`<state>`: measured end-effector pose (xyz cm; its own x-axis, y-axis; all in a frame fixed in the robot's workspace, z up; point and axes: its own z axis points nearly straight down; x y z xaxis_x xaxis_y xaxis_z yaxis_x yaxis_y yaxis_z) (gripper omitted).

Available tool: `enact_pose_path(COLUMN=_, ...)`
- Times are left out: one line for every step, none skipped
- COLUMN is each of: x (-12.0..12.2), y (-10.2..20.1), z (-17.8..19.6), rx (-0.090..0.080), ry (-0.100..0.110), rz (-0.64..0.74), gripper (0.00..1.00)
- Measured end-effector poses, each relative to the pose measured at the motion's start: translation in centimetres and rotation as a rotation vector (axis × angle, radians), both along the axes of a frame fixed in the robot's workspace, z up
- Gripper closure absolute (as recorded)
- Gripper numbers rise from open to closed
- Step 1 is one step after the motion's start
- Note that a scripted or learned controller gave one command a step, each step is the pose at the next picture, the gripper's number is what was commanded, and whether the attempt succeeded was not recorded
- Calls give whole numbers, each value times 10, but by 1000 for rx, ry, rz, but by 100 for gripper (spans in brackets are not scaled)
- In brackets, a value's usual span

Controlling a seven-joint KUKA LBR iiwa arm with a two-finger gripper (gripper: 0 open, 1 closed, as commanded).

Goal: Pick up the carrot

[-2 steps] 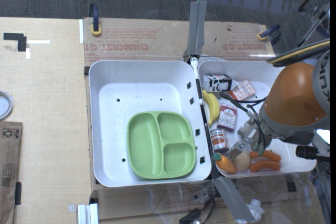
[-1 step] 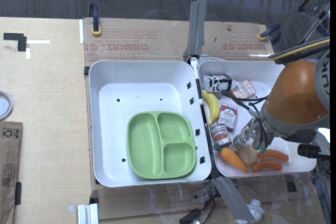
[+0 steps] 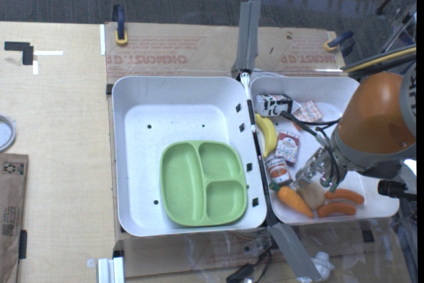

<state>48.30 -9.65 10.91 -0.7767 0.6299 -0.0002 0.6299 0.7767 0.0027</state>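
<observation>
The carrot point(image 3: 296, 201) lies in the right bin point(image 3: 303, 80) near its front left corner, orange, with its thick end pointing up-left. My gripper point(image 3: 313, 173) hangs low over the bin just above and to the right of the carrot, under the orange wrist band point(image 3: 374, 117). A tan rounded item point(image 3: 312, 195) sits between the gripper and the carrot's tip. Nothing shows held in the gripper.
The right bin also holds a banana point(image 3: 268, 134), a small jar point(image 3: 279, 172), a red packet point(image 3: 289, 145), a black-and-white carton point(image 3: 275, 104) and two orange-red sausages point(image 3: 340, 203). A green divided plate point(image 3: 203, 182) lies in the left bin point(image 3: 120, 142).
</observation>
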Motion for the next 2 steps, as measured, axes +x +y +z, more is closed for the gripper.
enact_pose_path(x=5, y=-7, z=6, rx=-13, ry=-21, rz=-7, gripper=0)
enact_pose_path(x=3, y=-4, z=-10, rx=-18, ry=-29, rz=180, gripper=0)
